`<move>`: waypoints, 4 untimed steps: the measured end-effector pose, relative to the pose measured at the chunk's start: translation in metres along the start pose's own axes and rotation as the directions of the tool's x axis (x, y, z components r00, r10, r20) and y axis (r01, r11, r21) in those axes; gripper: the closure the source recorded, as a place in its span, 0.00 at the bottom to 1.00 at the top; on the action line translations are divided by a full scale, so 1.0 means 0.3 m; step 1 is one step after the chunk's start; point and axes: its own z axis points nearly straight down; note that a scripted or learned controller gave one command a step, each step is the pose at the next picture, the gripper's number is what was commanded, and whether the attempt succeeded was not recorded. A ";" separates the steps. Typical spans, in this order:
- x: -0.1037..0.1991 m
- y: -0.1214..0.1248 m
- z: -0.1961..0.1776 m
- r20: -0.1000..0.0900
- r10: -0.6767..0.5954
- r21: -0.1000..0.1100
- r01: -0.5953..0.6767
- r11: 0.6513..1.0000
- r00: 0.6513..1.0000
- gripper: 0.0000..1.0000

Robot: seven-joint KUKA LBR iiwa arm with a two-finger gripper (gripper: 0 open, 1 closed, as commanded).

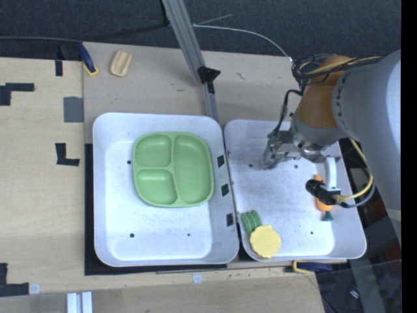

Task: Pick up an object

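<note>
White plastic forms the two shallow bins, which are set side by side on a pale wooden bench [39, 194]. In the left bin [107, 233] one green divided plate [173, 169] is seen, lying flat, with three compartments; its two smaller compartments are stacked toward 9 o'clock and its large one toward 3 o'clock. In the right bin [293, 230] three loose things are counted. A yellow disc [266, 241] lies at about 7 o'clock of that bin, against the front rim, and a green ribbed piece [250, 220] is touching it at its 11 o'clock side. An orange and white object [324, 191] lies toward 3 o'clock of the bin, its long axis running from 12 to 6 o'clock, with a dark part across it. The gripper [270, 160] is lowered over the bin floor at about 11 o'clock of the right bin, well apart from all three things; whether it is open or closed cannot be told, and nothing is seen held in it. Outside the bins, one small tan block [120, 63] is resting on the bench toward 11 o'clock of the left bin.
</note>
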 end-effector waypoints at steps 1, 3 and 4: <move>-0.010 -0.006 -0.143 0.000 0.003 -0.004 -0.003 1.000 1.000 1.00; 0.027 0.005 -0.431 0.000 0.002 -0.004 -0.002 1.000 1.000 1.00; 0.207 -0.007 -0.398 -0.002 -0.002 0.000 0.002 1.000 1.000 1.00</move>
